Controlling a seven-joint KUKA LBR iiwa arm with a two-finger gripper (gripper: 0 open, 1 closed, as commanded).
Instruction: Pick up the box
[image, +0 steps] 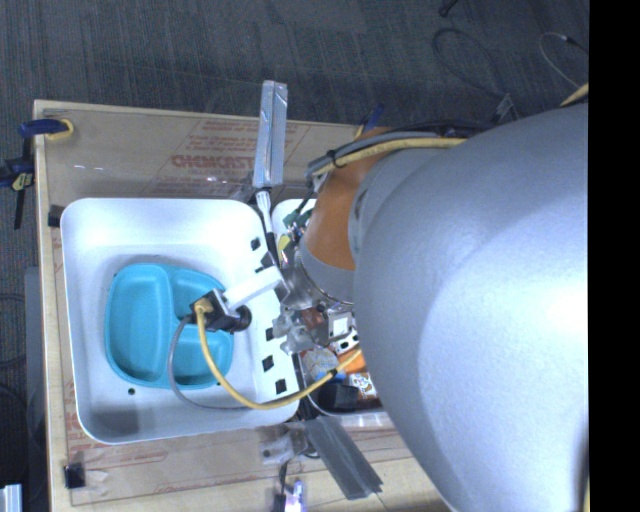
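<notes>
**Leftward of the gripper: a shallow turquoise plastic box**

It rests in the view's left white bin, while the gripper hangs at that bin's right rim, just beside it. How wide the gripper stands cannot be told.

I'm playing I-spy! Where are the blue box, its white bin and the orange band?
blue box (150, 320), camera view, its left compartment.
white bin (150, 232), camera view, bare floor beyond the box.
orange band (330, 225), camera view, its middle.
</notes>
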